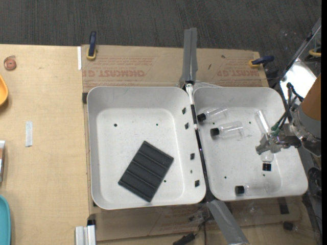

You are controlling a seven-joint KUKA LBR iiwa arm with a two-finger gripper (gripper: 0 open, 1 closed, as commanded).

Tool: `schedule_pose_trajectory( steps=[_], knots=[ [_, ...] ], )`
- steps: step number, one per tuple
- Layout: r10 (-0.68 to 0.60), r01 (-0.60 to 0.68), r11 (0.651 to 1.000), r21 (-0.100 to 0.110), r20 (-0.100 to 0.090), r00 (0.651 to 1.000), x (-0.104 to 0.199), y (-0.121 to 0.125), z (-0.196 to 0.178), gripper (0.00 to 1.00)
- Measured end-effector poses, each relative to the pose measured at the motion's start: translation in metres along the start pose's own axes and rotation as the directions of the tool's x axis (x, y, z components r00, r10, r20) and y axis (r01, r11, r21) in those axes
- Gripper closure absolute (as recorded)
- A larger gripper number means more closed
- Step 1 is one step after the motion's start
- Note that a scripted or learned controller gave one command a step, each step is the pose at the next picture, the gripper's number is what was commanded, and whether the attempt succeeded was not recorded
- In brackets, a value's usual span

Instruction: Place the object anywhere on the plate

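A dark ridged plate (146,171) lies bare in the left bin (102,98), nothing yet placed on it. Clear black-capped vials (227,131) lie scattered in the right bin (240,91), where the gripper (267,148) hangs low; whether it grips one cannot be told.

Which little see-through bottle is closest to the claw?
The bottle with its black cap just below the claw. The other bottles lie farther left or down by the bin's front edge.
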State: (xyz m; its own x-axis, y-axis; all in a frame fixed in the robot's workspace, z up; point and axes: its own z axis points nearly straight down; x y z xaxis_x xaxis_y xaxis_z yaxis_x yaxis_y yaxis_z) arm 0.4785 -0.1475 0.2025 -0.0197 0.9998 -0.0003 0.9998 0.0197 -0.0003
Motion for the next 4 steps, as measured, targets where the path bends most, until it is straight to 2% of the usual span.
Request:
schedule_pose_trajectory(
  steps=[1, 2, 3, 4],
  knots=[
    [-0.047, 0.047, 0.999, 0.003, 0.001, 0.999, 0.075, 0.09, 0.012, 1.0],
    [0.055, -0.055, 0.999, 0.003, 0.003, 0.999, 0.143, 0.157, -0.005, 1.0],
    [-0.305, 0.305, 0.952, 0.0, 0.002, 0.952, 0.205, 0.185, -0.055, 1.0],
    [-0.447, 0.447, 0.894, 0.001, 0.002, 0.894, 0.222, 0.185, -0.17, 1.0]
  ],
)
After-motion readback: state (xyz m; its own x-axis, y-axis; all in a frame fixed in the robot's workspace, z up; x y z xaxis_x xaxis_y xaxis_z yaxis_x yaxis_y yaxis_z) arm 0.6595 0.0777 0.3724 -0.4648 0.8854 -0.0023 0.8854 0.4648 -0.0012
